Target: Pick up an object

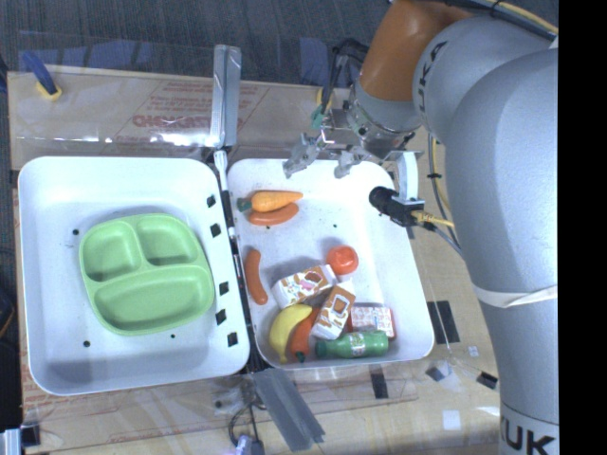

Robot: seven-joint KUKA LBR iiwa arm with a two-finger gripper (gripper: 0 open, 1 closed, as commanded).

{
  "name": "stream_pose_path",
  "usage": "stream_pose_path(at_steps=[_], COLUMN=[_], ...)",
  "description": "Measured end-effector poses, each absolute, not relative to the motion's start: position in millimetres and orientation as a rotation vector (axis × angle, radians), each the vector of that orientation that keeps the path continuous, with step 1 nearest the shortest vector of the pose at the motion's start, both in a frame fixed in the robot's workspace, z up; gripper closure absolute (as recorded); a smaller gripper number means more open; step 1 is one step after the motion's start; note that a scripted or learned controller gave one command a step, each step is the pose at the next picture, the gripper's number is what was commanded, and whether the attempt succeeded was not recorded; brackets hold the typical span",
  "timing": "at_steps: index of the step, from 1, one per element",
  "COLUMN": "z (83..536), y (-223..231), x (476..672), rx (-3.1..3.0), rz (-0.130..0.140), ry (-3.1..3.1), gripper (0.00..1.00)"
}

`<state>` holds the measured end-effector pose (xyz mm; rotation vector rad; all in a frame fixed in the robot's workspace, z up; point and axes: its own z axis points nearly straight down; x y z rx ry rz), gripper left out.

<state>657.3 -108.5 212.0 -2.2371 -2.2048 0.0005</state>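
A wooden bench (104, 98) holds two white bins, and above the right bin (403, 282) the gripper (318, 159) hangs with jaws apart.

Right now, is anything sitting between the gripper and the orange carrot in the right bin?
Nothing visible. The gripper hangs with fingers spread over the right white bin's far rim; the orange toy carrot lies just below it, with bare bin floor between.

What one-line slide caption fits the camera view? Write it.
Open two-finger gripper above right white bin of toy food; green divided plate left.
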Motion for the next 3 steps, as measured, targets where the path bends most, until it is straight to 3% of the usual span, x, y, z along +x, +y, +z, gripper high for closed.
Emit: stream_pose_path(at_steps=[1, 2, 3], z=[90.1, 100.1, 206.1], y=[-99.0, -98.0, -50.2], x=[655.4, 655.1, 657.0], rx=[-2.049, -2.042, -2.255], rz=[0.008, 0.011, 0.001], ry=[-2.372, -2.373, -2.187], gripper=[0.00, 1.00, 1.00])
